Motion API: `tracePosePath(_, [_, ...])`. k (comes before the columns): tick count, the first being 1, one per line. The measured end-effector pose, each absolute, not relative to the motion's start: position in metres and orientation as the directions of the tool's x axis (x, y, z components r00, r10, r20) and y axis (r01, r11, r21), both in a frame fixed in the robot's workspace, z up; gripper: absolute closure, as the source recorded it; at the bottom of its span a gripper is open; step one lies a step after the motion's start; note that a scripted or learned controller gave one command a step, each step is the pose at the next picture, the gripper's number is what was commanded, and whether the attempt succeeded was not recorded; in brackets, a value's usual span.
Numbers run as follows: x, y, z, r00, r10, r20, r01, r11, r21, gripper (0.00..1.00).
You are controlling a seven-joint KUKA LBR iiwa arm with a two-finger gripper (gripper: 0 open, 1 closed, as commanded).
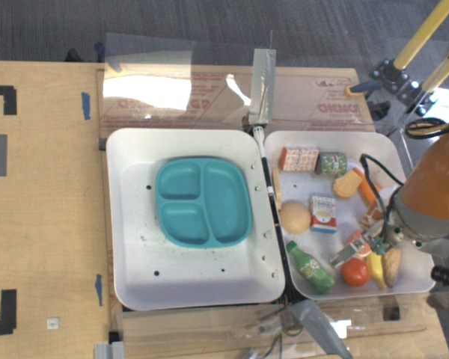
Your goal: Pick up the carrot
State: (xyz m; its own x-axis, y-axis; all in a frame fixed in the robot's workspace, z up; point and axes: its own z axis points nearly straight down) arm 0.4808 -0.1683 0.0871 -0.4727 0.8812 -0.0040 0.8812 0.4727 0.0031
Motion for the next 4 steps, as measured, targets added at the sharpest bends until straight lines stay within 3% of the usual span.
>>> tracePosePath(1, [0.485, -0.168, 0.101, -0.475, 0.88, -0.012, 0.88, 0.475, 0.011, 1.0])
tracePosePath(2, [0.5, -0.15, 0.155, -0.215, 0.977, -0.003, 0.977, 0.215, 0.004, 1.0])
tracePosePath(3, [0.567, -0.105, 0.219, -0.15, 0.989, -0.001, 0.989, 0.15, 0.008, 1.0])
tracePosePath(4, [0.58, -0.164, 0.13, -0.229, 0.974, 0.002, 0.973, 0.229, -0.009, 1.0])
